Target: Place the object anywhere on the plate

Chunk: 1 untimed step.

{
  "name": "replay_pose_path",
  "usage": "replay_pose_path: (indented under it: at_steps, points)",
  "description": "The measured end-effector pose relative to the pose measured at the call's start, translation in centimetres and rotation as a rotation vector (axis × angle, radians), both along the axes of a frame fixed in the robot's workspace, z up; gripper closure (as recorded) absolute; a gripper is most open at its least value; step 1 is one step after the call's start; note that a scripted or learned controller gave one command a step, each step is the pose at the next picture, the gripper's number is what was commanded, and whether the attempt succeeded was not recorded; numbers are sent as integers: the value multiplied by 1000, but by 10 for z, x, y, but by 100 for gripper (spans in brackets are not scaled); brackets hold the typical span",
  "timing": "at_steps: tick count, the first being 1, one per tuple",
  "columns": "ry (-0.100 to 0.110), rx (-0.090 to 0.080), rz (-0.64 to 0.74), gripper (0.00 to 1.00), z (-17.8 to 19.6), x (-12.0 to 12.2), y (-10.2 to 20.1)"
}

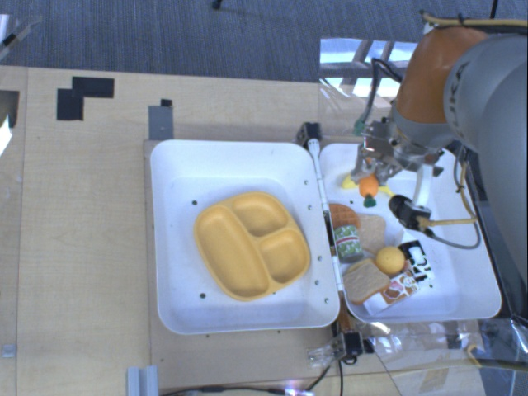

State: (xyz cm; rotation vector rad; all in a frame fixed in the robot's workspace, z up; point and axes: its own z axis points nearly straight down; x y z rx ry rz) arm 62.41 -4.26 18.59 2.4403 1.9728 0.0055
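1. The yellow three-compartment plastic plate (251, 243) lies in the left white bin (169, 246).
2. The end effector (373, 174) hangs right of the plate, pinching a small orange toy carrot (368, 187).

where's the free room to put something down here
The yellow plate in the left bin has three bare compartments, with bare white floor around it. The right bin is crowded along its left side, where the gripper hangs above the carrot; its right strip is barer.
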Motion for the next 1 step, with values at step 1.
replay_pose_path:
  at_steps: [1]
  points:
    - [0,0,0,0,0,0,0]
